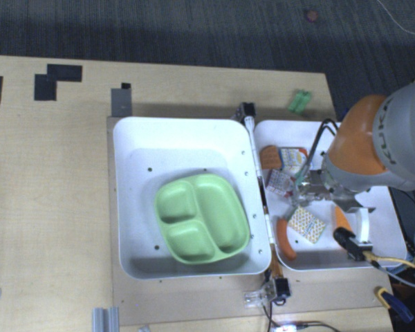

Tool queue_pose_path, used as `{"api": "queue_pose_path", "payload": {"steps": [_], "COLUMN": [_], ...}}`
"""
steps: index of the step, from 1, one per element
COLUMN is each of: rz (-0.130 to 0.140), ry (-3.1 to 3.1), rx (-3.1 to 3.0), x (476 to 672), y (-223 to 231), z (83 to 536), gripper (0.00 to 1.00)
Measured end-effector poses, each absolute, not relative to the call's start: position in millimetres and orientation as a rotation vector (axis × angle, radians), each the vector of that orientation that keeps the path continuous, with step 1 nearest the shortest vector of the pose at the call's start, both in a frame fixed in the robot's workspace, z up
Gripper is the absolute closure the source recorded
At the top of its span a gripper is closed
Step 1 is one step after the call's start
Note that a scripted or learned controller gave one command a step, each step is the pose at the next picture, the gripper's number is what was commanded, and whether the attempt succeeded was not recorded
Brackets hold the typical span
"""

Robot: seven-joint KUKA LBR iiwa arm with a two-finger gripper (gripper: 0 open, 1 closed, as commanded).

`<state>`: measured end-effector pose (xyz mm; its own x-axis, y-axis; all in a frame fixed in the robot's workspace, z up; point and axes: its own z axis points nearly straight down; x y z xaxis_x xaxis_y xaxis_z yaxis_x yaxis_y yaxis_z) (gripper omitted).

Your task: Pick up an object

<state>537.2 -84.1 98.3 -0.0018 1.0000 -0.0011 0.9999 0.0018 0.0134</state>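
Observation:
My gripper point(303, 198) hangs low inside the right bin point(384, 198), over the middle of a cluster of small things. Just below it lies a yellow patterned square packet point(308, 225). A checked grey-and-pink packet point(278, 182) rests to its left. Further back sit a brown rounded piece point(270, 157) and a colourful packet point(291, 159). A red-orange long piece point(283, 234) lies along the bin's left wall near the front. An orange piece point(341, 219) pokes out from under the wrist. The arm hides whatever is directly beneath the gripper.
The left bin point(135, 185) holds a pale green divided plate point(202, 217). A small green object point(299, 102) lies on the bench behind the right bin. The arm's grey body and orange band point(356, 144) cover the right bin's right side.

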Motion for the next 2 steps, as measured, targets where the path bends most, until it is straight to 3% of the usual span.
{"api": "queue_pose_path", "payload": {"steps": [1, 2], "rz": [0.013, 0.018], "ry": [2.217, 2.217], "rx": [2.212, 2.209], "x": [537.1, 538.4], "y": [-84, -83], "z": [98, 109], "gripper": [0.0, 1.0]}}
